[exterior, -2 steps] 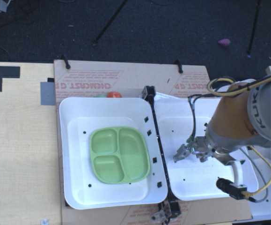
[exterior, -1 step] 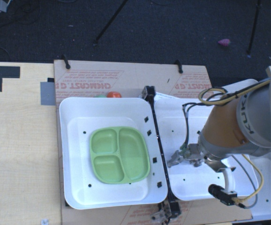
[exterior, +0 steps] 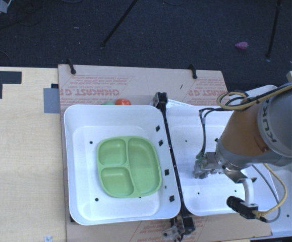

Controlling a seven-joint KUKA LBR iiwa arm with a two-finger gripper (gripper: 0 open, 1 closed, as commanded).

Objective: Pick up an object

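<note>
The grey arm's end effector (exterior: pixel 202 168) sits low in the right white bin (exterior: pixel 206 205); its opening cannot be told. A green sectioned plastic plate (exterior: pixel 129 166) lies mid-left bin (exterior: pixel 80 185).

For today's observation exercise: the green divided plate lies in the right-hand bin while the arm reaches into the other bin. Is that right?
Not quite. The camera view shows the green divided plate lying in the left-hand bin; the arm reaches into the other, right-hand bin.

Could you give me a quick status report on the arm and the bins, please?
Hand low in the right bin, nothing seen held. Green divided tray sits in the left bin, untouched. Arm covers much of the right bin.
</note>
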